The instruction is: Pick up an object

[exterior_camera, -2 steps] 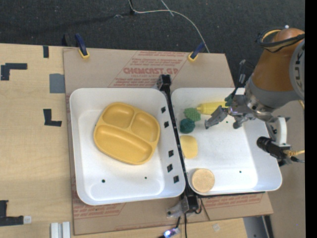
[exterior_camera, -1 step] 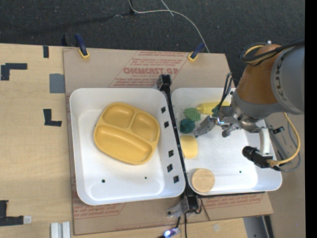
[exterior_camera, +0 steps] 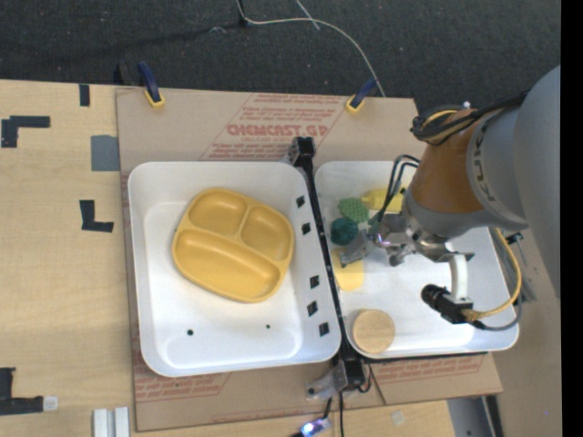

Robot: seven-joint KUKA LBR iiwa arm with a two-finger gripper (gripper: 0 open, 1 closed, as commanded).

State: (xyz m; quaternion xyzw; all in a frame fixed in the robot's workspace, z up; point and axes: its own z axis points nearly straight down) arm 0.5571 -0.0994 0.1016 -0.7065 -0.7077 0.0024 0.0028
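The premises were a robotics laboratory — a test cell, not a home or shop. A grey industrial arm with an orange band reached over a wooden bench. Two white bins sat on a cardboard sheet held by blue clamps. Black tape marks lay on the bench — loose cabling crossed dark carpet behind.

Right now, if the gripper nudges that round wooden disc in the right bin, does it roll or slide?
The wooden disc lies flat near the right bin's front rim, so it would probably slide, not roll. It looks rigid and likely light. Its low profile may give the fingers little to grip; the rim could stop it.
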